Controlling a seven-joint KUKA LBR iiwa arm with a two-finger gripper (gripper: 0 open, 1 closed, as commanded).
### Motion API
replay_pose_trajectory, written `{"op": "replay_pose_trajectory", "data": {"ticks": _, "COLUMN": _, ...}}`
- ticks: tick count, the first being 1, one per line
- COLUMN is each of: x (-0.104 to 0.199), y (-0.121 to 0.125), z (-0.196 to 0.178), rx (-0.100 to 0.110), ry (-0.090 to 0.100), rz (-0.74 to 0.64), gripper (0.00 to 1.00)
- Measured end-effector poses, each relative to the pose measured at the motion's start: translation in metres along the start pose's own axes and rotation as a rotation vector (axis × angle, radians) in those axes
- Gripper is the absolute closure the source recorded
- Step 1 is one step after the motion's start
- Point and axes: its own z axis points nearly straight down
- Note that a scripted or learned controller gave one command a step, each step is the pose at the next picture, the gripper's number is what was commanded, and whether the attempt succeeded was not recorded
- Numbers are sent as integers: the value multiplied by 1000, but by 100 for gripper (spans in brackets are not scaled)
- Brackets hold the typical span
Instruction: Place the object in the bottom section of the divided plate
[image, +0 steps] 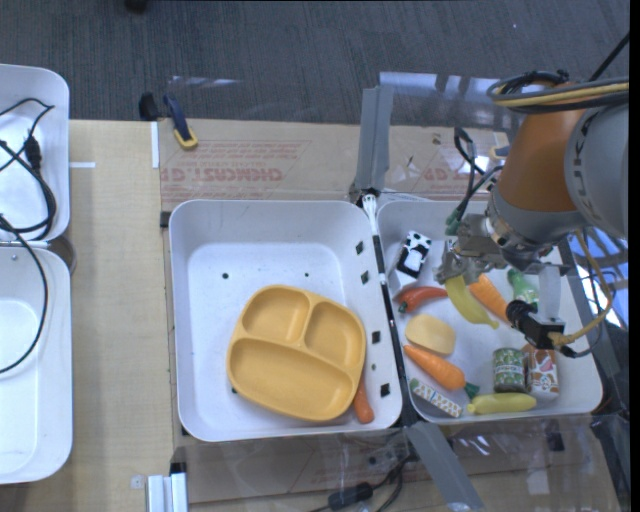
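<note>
Reversed red print on the cardboard (270, 160) under the bins is too faint for me to read. The desk (110, 300) is pale wood against dark carpet (300, 40). The yellow plate (297, 350) lies in the left bin (200, 300), toward its front edge. My hand (468, 262) hangs over the right bin (585, 395), above toy food: a banana (468, 302), carrots (434, 366), a can (509, 370). I cannot tell whether it is spread or pinching.

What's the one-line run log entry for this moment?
phase: reaching | gripper: over right bin toys, nothing seen held | divided plate: left bin, sections bare | small carrot beside plate
</note>
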Motion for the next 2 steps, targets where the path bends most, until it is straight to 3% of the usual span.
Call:
{"op": "replay_pose_trajectory", "data": {"ticks": 1, "x": 64, "y": -24, "z": 0, "rx": 0, "ry": 1, "rz": -80, "gripper": 100}}
{"op": "replay_pose_trajectory", "data": {"ticks": 2, "x": 129, "y": -99, "z": 0, "rx": -1, "ry": 0, "rz": -204, "gripper": 100}}
